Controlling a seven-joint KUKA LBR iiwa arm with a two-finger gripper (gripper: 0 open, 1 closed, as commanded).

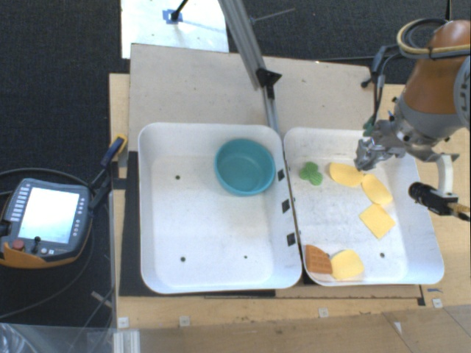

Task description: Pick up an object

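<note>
The tool (366, 160) hangs low over the right bin (423, 267), near its back wall, with its tip just above the right end of a yellow oval piece (344, 174). Whether the tool is spread or pressed together I cannot tell, as the tip is small and dark against the grey wrist; nothing can be made out pinched in it.

The task's likely thing is that yellow oval piece, which lies flat on the bin floor, with a second yellow piece (376, 190) touching or almost touching its right side and a yellow square (377, 220) a little further forward. A green piece (310, 173) lies just to the left.

The main risk, as I judge it, is that these pieces are thin and flat, so the tool may close over the top and slip off, or scrape the bin floor. Coming down at the seam between two pieces, it may push both aside and lift neither. An off-centre grip at the oval's end could let it tilt and drop

The blue bowl (244, 166) in the left bin (158, 271) is well apart and not at risk
</note>
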